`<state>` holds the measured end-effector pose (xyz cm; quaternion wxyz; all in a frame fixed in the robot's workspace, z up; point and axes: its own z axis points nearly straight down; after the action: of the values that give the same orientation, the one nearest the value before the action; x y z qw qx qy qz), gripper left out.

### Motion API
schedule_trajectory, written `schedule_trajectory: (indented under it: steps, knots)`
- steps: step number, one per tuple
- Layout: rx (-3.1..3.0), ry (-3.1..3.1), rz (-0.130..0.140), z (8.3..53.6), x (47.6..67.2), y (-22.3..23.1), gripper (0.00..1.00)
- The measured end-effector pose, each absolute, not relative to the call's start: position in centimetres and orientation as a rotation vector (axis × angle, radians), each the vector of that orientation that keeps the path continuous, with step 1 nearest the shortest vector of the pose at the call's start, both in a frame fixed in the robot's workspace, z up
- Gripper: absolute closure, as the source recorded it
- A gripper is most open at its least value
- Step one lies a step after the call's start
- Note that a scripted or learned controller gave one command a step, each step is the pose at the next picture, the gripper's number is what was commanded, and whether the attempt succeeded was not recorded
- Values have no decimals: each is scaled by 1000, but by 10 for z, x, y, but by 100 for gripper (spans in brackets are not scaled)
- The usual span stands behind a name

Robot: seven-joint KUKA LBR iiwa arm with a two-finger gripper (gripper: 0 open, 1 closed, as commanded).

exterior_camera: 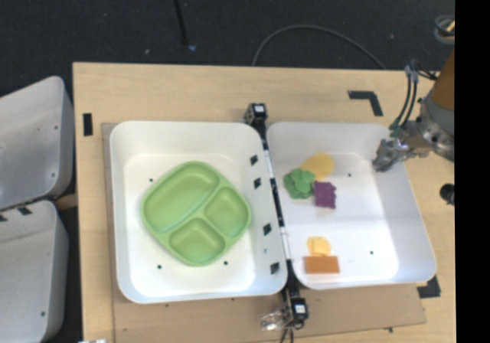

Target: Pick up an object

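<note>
Trouble could come because my end effector (387,156) sits high by the right bin's (398,257) edge; I cannot tell its state, and the green lump (298,182), purple piece (325,194) and yellow piece (318,164) touch, so it may grab wrong.

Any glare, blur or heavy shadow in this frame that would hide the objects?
Camera view: soft overall, lighting even. The right bin is bright white but not blown out; the green toy, purple toy and orange block read clearly with faint shadows. The gripper is blurred and small at the right bin's edge.
</note>
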<state>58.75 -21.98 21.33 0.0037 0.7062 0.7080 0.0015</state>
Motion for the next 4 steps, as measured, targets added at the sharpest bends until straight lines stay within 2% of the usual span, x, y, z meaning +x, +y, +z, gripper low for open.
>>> schedule_trajectory:
  steps: [1, 4]
  knots:
    - [2212, 2220, 4, 268, 589, -221, 100]
    - [2214, 2229, 2, 255, 619, -64, 100]
